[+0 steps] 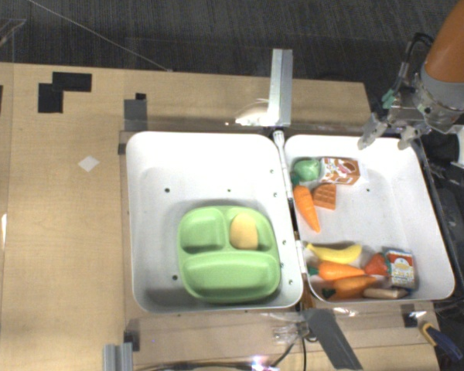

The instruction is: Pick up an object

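Observation:
My gripper (388, 135) hangs over the far right corner of the right bin (406, 207), fingers spread apart and open with nothing between them. Below and left of it, at the bin's far left, lie a green round vegetable (305, 169), a small printed box (342, 169), an orange wafer (325, 195) and a carrot (307, 209). Along the bin's near edge sit a banana (336, 253), an orange carrot-like piece (342, 270), a red item (376, 265), a small carton (400, 267) and a tan stick (383, 292).
The left bin (147, 207) holds a green divided plate (228, 253) with a yellow lemon-like piece (244, 231) in its upper right compartment. A metal post (281, 87) stands behind the seam between the bins. The right bin's middle is bare white floor.

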Robot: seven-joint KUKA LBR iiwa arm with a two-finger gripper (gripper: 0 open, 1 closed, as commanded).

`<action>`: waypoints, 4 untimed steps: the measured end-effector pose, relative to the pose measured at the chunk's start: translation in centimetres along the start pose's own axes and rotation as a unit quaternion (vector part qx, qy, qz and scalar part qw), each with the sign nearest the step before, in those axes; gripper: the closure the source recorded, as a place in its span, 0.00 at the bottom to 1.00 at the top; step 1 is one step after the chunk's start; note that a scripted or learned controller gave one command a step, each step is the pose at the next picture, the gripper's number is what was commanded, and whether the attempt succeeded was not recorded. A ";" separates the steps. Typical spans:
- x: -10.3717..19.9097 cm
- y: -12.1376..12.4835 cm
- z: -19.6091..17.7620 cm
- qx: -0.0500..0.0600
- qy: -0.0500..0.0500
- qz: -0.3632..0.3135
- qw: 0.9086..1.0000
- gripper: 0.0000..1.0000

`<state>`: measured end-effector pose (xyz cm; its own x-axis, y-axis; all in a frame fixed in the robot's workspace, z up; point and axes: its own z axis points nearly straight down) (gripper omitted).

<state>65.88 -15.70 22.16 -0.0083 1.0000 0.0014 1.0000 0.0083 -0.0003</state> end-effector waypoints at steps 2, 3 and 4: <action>5.5 -1.0 10.4 -0.018 -0.005 -0.032 0.999 0.00; 5.7 -3.3 11.3 -0.031 -0.011 -0.065 0.997 0.00; 5.4 -2.4 11.4 -0.025 -0.007 -0.065 0.998 0.00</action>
